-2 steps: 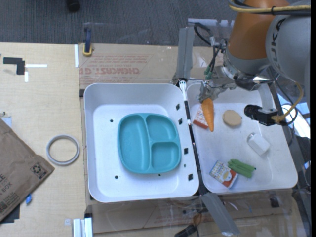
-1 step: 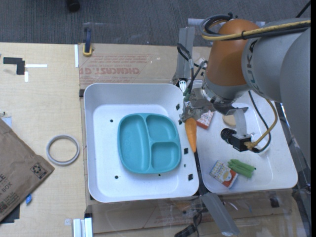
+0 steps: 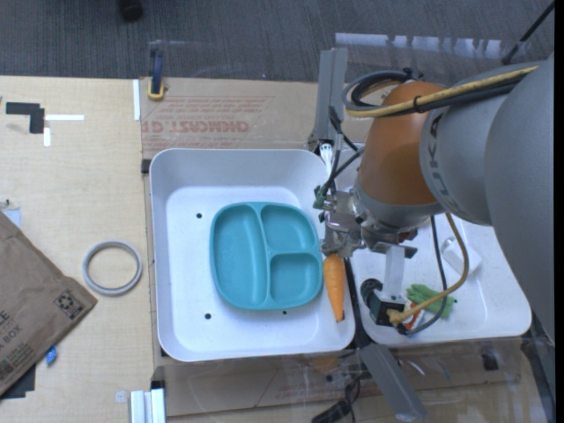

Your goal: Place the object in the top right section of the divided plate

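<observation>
The carrot (image 3: 334, 287) is seen right of centre in the frame, hanging point-down from the hand (image 3: 336, 247) and pinched at its top, just beside the teal plate (image 3: 264, 256). A shallow grip could let it slip onto the bin (image 3: 176, 263) floor. The arm (image 3: 414, 148) is bent in from the right, its wrist pointed downward.

floor (image 3: 229, 16): dark grey carpet beyond the bench
tabletop (image 3: 70, 183): pale wood, evenly lit
chair caster (image 3: 130, 7): black, on carpet
</observation>
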Controlling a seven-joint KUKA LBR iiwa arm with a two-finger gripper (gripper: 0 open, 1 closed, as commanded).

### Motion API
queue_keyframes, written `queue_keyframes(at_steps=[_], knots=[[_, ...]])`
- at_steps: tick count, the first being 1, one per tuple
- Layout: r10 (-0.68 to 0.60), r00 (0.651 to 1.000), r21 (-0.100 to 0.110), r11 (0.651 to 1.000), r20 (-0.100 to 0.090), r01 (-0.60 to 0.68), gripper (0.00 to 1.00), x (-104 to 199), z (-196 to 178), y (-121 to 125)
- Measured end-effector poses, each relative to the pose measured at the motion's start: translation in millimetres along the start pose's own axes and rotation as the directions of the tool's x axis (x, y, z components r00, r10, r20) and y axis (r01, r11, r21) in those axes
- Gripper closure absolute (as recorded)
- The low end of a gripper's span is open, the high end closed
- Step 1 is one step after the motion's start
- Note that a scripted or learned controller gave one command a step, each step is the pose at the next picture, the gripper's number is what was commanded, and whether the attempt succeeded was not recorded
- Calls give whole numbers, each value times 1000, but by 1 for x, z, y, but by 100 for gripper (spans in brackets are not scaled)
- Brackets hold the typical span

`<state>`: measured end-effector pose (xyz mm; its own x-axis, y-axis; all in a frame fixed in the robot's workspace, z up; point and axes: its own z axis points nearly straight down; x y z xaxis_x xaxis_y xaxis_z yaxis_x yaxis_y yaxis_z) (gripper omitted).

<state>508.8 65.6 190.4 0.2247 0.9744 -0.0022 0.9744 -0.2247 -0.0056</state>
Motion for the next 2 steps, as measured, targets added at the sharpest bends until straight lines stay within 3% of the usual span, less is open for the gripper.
queue_keyframes(at_steps=[1, 2], knots=[[1, 1000, -1, 1000, 0, -1, 0, 0, 0, 0], [3, 1000, 1, 1000, 2, -3, 100, -1, -8, 1]])
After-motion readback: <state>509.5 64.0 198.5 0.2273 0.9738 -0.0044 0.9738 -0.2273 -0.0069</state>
